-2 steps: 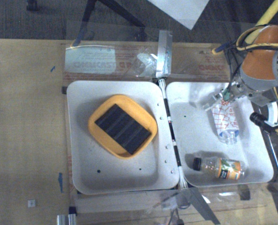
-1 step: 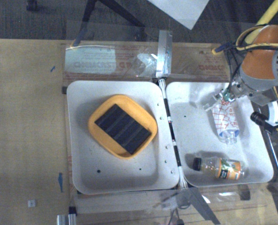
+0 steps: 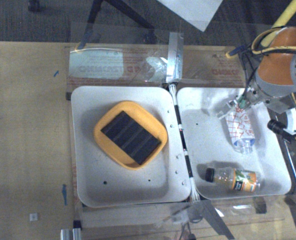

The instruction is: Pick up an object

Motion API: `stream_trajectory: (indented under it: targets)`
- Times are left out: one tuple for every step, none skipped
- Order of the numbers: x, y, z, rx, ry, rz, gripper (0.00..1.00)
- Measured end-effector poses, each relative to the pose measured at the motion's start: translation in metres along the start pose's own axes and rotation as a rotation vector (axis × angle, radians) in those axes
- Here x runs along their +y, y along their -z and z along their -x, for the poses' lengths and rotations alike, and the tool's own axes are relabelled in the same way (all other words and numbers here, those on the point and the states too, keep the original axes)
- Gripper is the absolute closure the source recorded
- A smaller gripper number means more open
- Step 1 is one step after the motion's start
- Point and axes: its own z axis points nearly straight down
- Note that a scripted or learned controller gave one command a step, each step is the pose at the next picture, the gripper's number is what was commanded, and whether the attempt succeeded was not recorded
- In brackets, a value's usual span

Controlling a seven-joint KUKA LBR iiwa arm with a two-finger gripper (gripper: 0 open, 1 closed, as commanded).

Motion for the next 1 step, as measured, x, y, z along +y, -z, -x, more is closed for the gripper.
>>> stream_trajectory:
  targets:
    - [0.0000,-0.0001,0.0000,0.001,-0.008,0.001,0.00]
